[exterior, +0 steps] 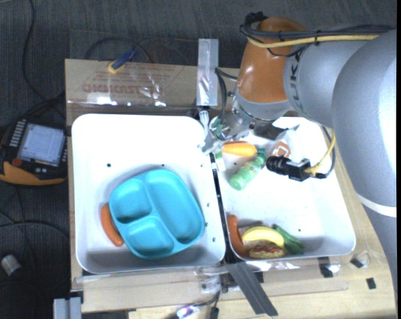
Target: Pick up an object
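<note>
The gripper (pixel 217 135) is positioned low over the far-left corner of the right bin (pixel 320 205), close to the wall shared with the left bin (pixel 94 145). Whether the claw is released or clenched cannot be determined from the camera view, because the wrist covers most of it. No object is visibly held, so the pick is judged not yet complete. The nearest candidates are an orange-and-yellow toy (pixel 240 149) and a green bottle (pixel 243 173), both lying just beside the gripper in that corner. Further candidates sit along the near edge of the right bin: a banana (pixel 261 234), a burger (pixel 265 249) and a green vegetable (pixel 292 240). The left bin carries a blue divided plate (pixel 157 211) with a sausage (pixel 110 224) touching its left side. Remaining steps: secure one object and lift it clear.
</note>
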Robot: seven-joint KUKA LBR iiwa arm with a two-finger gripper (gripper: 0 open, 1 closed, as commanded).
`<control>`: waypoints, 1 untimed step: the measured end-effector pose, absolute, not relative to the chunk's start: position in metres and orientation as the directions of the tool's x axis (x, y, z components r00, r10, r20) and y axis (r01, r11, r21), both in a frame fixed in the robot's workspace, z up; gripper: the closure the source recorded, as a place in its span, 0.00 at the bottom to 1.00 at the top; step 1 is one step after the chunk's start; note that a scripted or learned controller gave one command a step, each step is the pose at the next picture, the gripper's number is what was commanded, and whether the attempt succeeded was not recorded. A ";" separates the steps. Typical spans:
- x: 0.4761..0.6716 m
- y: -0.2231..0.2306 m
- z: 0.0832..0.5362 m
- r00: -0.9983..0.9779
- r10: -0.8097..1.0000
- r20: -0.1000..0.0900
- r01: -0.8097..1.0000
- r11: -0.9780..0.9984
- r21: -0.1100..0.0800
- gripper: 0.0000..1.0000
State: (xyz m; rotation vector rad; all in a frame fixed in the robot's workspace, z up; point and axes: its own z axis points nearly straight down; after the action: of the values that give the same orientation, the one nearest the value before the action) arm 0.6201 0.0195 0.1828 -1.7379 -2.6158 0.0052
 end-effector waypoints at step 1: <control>0.669 0.031 0.256 -0.577 0.816 -0.003 0.816 0.577 -0.002 1.00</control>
State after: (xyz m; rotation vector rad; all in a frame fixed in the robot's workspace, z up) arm 0.6685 0.0305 0.2564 -1.4447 -2.7916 0.0055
